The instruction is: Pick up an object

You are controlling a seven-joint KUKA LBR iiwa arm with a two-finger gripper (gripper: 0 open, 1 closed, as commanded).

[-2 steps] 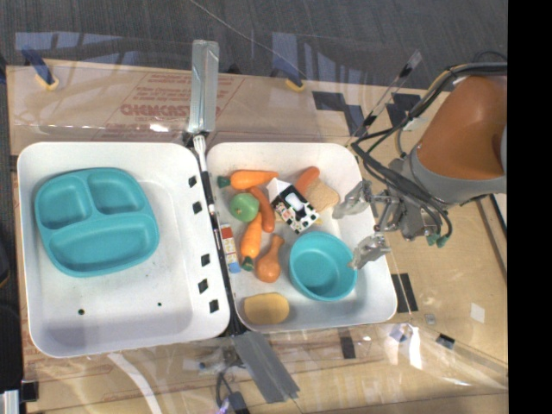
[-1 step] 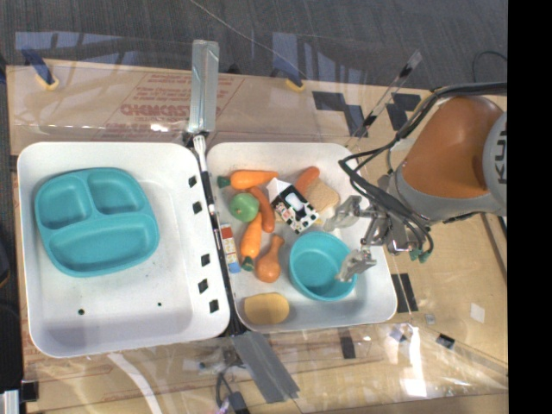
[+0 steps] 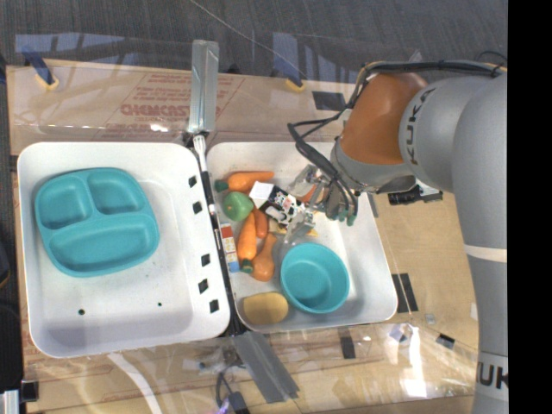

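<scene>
Just left of gripper [image 3: 304, 212]: black-and-white toy [image 3: 280, 203].

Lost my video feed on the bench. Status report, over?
Gripper low in right bin, over the black-and-white item; grasp unconfirmed. Carrots, green piece, teal bowl crowd close. Teal tray sits in left bin.

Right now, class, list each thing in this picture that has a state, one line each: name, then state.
teal divided plate: upright, flat in the left bin.
teal bowl: upright, mouth up, in the right bin.
carrots: lying flat beside the divider.
green vegetable: resting among the carrots.
yellow piece: lying at the near wall.
gripper: low over the right bin's pile.
</scene>
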